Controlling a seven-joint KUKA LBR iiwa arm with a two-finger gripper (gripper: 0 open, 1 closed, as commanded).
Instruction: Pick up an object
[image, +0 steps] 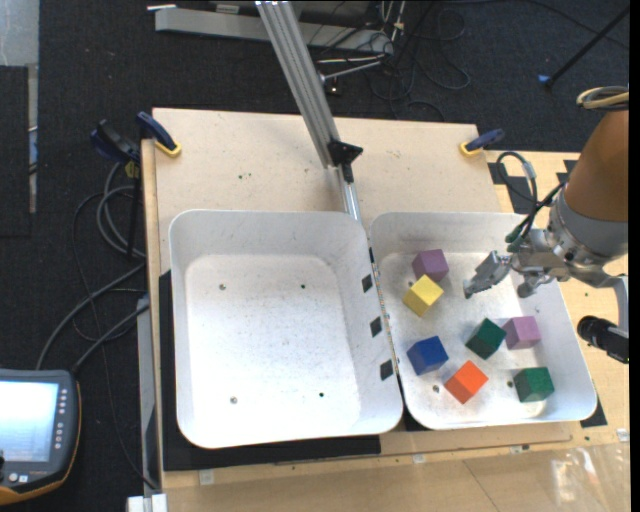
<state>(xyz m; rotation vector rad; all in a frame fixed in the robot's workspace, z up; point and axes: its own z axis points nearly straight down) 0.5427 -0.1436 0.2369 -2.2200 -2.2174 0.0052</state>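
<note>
Camera view: pincer (505, 277) open, empty, above the right bin (575, 345). Approach step, I judge. Next: descend squarely onto the purple cube (522, 331) just below it.

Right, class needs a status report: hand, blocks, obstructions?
Hand open, above right bin, holding nothing. Seven blocks inside, none lifted. Nearest: purple block. Nothing blocking.

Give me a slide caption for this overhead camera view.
Pincer poised over right bin holding seven colored blocks, beside the left bin.
</note>
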